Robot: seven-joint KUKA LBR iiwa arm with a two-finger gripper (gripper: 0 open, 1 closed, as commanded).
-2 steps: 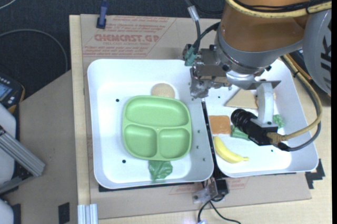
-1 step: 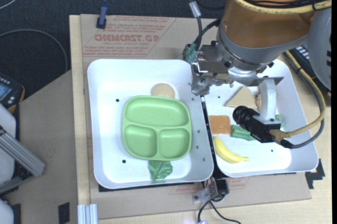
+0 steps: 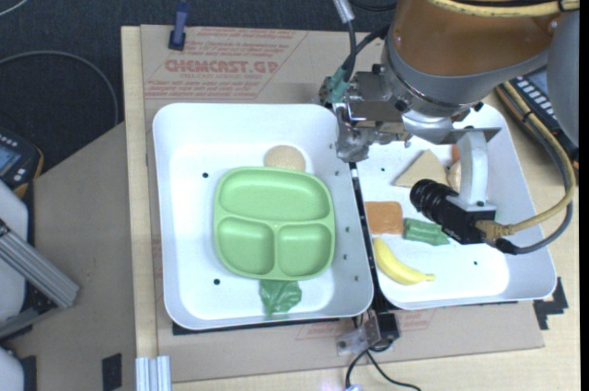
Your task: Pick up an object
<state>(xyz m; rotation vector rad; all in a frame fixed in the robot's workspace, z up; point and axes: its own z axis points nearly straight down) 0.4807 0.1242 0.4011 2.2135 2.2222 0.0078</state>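
Left bin (image 3: 173, 161) holds one green divided plate (image 3: 273, 222), one green leaf (image 3: 280, 295); right bin (image 3: 488, 283), one banana (image 3: 398, 263); claw (image 3: 354, 141) grip unreadable.

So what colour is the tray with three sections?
The tray is light green, in the camera view.

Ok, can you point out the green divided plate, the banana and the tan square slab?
green divided plate (image 3: 274, 196), camera view, on its large upper compartment
banana (image 3: 398, 265), camera view, on the middle of its curve
tan square slab (image 3: 384, 216), camera view, on its flat top face
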